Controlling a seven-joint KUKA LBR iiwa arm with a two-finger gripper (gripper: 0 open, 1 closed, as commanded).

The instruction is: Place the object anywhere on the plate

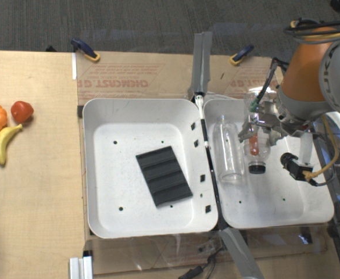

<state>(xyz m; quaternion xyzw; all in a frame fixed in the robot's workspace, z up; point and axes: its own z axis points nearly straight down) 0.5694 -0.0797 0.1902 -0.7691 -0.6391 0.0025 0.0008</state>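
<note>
Not done. Gripper [256,133] over small bottle [255,156], right bin [309,208], nr left wall; grip state: can't tell. Black plate [164,176] mid left bin [100,156], nothing on it. Pick + transfer left to do.

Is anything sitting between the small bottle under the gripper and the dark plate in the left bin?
Yes. A clear tube lies in the right bin just left of the small bottle, on the line toward the dark plate. Beyond it, the bins' adjoining rims must be crossed.
</note>
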